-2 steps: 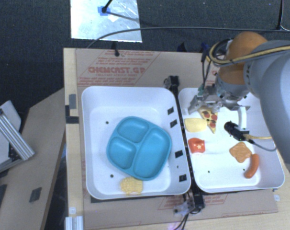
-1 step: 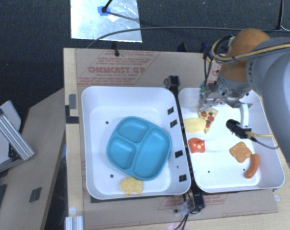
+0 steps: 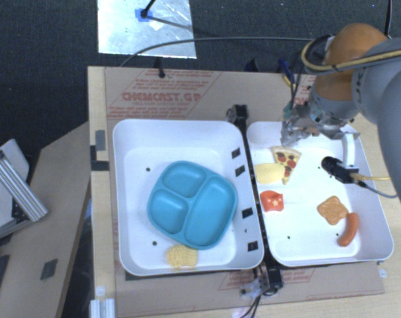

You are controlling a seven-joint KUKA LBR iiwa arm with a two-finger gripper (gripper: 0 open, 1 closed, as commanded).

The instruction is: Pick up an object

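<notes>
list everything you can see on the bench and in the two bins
bins: 2, white, side by side on the bench
divided plate: 1, blue, middle of the left bin
corn piece: 1, yellow, left bin, near edge, just below the plate
pizza slice: 1, yellow with red dots, right bin, far left part
cheese piece: 1, pale yellow, right bin, beside the pizza slice
red piece: 1, red, right bin, left side
toast piece: 1, brown, right bin, right of centre
sausage: 1, orange, right bin, near right corner
arm: 1, grey with orange band, reaching from the right
gripper: 1, grey, above the pizza slice
</notes>
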